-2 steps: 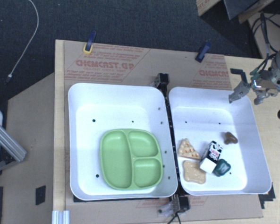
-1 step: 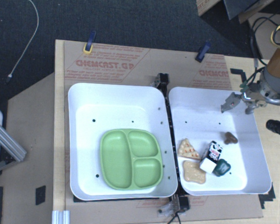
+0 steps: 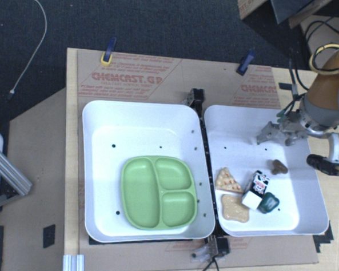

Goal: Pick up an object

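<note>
Claw of mine hangs over the far end of the right bin, fingers spread, gripping nothing. Near that bin's front lie five things: one waffle wedge, one toast slice, one patterned carton, one green piece, one brown lump. One green divided plate sits in the left bin. Wedge tip points away from me.
</note>
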Robot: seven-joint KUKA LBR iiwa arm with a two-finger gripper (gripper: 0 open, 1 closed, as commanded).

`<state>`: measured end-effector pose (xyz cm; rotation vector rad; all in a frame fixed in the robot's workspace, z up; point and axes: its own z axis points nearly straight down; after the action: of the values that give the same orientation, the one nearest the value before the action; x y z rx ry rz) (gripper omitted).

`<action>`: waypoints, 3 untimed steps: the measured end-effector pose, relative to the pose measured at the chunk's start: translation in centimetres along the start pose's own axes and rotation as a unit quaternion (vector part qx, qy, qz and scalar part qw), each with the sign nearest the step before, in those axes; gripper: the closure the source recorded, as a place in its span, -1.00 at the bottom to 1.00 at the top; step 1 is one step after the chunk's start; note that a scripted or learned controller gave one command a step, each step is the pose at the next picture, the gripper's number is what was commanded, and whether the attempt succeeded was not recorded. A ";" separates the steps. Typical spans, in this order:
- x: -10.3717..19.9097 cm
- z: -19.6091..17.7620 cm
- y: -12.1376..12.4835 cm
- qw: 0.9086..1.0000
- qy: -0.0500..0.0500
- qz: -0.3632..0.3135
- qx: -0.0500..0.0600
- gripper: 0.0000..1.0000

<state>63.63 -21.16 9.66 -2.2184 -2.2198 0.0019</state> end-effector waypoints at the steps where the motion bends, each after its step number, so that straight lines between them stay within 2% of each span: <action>1: 0.1 1.2 0.0 1.000 0.000 -0.001 0.000 -1.00; 2: 0.1 0.1 0.1 1.000 -0.001 -0.001 -0.002 1.00; 3: 0.2 -4.3 -0.1 1.000 -0.002 0.000 -0.004 1.00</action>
<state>63.53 -20.92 13.98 -2.2245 -2.2264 -0.0035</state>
